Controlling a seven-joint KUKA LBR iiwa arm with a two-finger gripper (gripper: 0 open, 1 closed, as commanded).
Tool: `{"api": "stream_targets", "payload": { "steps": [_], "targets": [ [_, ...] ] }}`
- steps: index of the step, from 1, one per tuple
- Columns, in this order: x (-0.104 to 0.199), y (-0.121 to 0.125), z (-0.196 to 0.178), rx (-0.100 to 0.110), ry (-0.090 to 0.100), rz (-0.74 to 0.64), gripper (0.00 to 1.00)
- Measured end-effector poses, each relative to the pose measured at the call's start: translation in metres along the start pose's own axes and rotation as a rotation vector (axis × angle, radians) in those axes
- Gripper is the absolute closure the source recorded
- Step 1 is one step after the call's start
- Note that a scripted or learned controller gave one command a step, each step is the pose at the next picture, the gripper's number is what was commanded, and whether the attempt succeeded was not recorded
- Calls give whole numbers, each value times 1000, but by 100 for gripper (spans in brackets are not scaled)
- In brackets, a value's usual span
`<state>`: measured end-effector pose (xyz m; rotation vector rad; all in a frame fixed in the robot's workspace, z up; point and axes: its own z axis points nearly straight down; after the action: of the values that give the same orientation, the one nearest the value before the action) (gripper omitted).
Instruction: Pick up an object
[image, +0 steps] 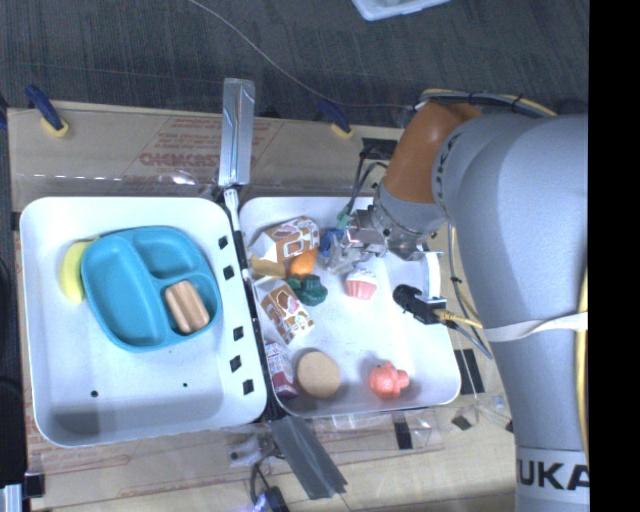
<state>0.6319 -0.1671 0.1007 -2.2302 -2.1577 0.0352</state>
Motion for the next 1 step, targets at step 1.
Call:
{"api": "stream_targets", "payload": {
  "steps": [1],
  "targets": [
    [0,0,0,0,0,-1,0]
  ]
}}
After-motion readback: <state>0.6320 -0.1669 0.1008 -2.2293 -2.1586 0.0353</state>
